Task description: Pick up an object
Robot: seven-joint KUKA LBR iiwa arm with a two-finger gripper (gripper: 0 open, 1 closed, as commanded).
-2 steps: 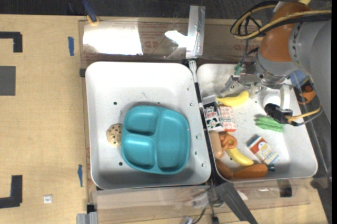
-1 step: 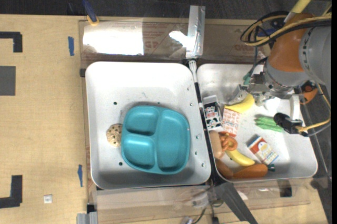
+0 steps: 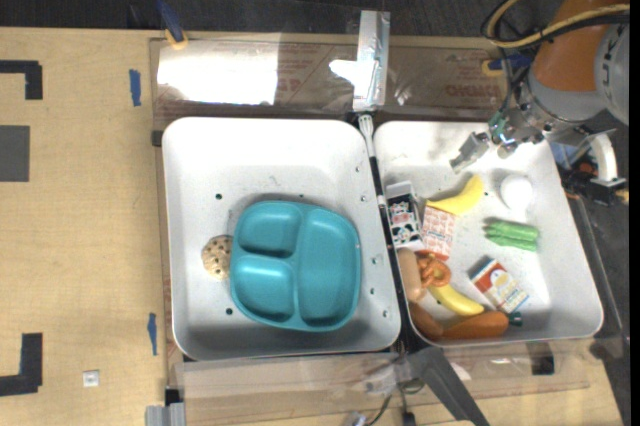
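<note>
— What lay nearest?
— A sausage [image 3: 470,325], by the right bin's [image 3: 560,169] front wall, a banana [image 3: 452,297] just behind it.
— And the claw [image 3: 484,143]?
— Above that bin's back, fingers spread, holding nothing.

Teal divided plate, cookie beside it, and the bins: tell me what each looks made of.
Teal divided plate: likely moulded plastic, smooth and semi-glossy, with soft highlights on its rounded compartment ridges. Cookie: looks baked or a toy imitation; pale, matte, speckled surface, too small to settle. Bins: probably white plastic or coated metal, smooth with a dull sheen and rounded corners.
</note>
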